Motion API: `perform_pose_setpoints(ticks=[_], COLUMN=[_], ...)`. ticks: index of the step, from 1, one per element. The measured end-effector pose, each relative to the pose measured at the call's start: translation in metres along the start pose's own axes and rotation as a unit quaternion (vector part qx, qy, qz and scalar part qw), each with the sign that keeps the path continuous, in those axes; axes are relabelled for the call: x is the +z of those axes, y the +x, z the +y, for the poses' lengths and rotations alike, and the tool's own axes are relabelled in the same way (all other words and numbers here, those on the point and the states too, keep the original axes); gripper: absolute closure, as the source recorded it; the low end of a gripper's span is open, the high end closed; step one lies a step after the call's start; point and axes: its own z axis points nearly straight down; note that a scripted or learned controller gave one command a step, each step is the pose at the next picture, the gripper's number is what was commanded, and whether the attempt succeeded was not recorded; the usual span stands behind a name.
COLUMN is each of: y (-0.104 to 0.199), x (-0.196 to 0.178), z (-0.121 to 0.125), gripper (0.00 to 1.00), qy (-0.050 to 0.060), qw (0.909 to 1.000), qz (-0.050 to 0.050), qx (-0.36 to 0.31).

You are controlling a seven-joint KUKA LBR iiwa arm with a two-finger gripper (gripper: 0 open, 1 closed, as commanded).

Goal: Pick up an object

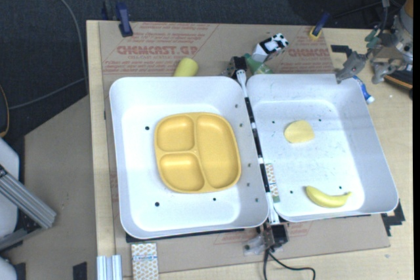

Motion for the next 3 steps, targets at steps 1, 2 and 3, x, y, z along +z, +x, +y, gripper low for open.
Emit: perform_pose_setpoints(ticks=[1,2,3], y=[0.062,0.1,0.1], x=[0.063,0.153,0.142], z=[-0.025,-0.036,-0.035], gripper=[0.0,0.0,1.0], qy=[0.0,-0.001,-0.003], qw=[1.0,1.0,1.0], qz=[0.001,0.0,-0.001], qx=[-0.001,0.0,0.0])
